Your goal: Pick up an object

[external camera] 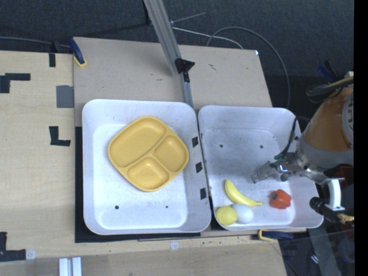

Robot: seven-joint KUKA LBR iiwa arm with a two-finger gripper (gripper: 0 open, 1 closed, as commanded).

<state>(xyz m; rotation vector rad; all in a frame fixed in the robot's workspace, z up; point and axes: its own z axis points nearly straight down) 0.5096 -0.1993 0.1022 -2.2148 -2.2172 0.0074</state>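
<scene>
- Camera view, bench (34,154): light wood surface with black tape marks, far to the left of the pincer.
- Left bin (95,211): shallow, white, well to the left of the pincer, edge to edge with the right bin.
- Yellow divided plate (148,153): three compartments, lying flat in the left bin, well to the left of the pincer and slightly above it in the frame.
- Metal rail (164,30): grey bar running at a slant from the top of the frame down to the seam between the bins, up and to the left of the pincer.
- Right bin (241,122): shallow, white; the pincer sits over its right half.
- Lemon (226,215): yellow, at the bin's near edge, below and left of the pincer, touching the white ball.
- Banana (240,194): yellow, lying flat, just below and left of the pincer, apart from it.
- White ball (245,214): below the pincer, just under the banana.
- Pincer (269,171): low over the bin floor, pointing left; nothing is seen between its fingers, and how far they are parted cannot be told.
- Red pepper (280,199): task-type object, just below and slightly right of the pincer, not touching it.
- Arm (328,131): grey with an orange band, entering to the right of the pincer.
</scene>
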